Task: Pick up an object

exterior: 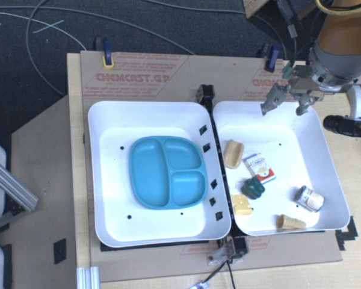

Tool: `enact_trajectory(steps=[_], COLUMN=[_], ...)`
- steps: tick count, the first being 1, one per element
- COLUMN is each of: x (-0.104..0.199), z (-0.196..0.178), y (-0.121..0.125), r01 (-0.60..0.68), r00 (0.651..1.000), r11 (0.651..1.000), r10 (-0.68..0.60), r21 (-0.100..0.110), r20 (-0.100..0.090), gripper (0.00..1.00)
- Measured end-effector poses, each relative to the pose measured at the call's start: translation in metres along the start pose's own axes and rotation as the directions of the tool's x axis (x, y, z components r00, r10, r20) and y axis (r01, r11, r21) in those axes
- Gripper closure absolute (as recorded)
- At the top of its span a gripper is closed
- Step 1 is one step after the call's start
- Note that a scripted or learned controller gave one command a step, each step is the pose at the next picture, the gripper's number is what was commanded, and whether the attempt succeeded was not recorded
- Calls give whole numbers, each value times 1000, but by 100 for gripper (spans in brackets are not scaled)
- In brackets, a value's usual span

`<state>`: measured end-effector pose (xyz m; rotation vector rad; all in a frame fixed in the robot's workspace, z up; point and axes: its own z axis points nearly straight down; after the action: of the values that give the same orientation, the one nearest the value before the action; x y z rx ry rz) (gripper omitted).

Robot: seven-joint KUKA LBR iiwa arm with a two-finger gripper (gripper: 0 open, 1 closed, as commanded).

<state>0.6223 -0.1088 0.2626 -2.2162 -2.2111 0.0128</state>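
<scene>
Seen from above at a slant: a worktop (168, 71) covered with brown printed board, carrying two shallow white bins side by side, joined along a black clipped seam.

In the left bin (108, 122), a blue divided plate (167, 172) with three compartments, lying flat near the middle.

In the right bin (307, 134), six small things scattered over the lower half:
- a tan, bread-like piece (233, 153) near the seam, standing furthest up;
- a red and white packet (259, 167) just right of it;
- a dark green lump (253, 188) directly below, touching or nearly touching the packet;
- a pale yellow wedge (242, 205) at the lower left corner, close to the seam;
- a small tin can (309, 198) lying on its side near the right wall;
- a tan wedge (290, 223) against the lower rim.

Reaching in from the upper right, a grey arm (340, 56) with an orange band above the wrist. Hand (287, 108) poised over the upper rim of the right bin, two fingers spread apart and pointing down, nothing between them. All six things well apart from the hand, lower in the bin.

Blue clamps at the worktop's upper edge, cables trailing across dark carpet beyond.
</scene>
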Motion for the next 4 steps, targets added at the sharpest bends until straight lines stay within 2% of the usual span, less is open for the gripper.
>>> enact_trajectory(steps=[1, 2, 3, 4], x=[0, -1, -2, 6], z=[-7, 45, 88, 147], y=[2, -8, -8, -14], r01=[2, 2, 2, 2], r00=[1000, 1000, 1000, 1000], r11=[1000, 1000, 1000, 1000], r10=[-2, -2, -2, -2], r21=[-13, -6, -8, -5], r20=[2, 0, 0, -1], gripper=[0, 0, 0, 0])
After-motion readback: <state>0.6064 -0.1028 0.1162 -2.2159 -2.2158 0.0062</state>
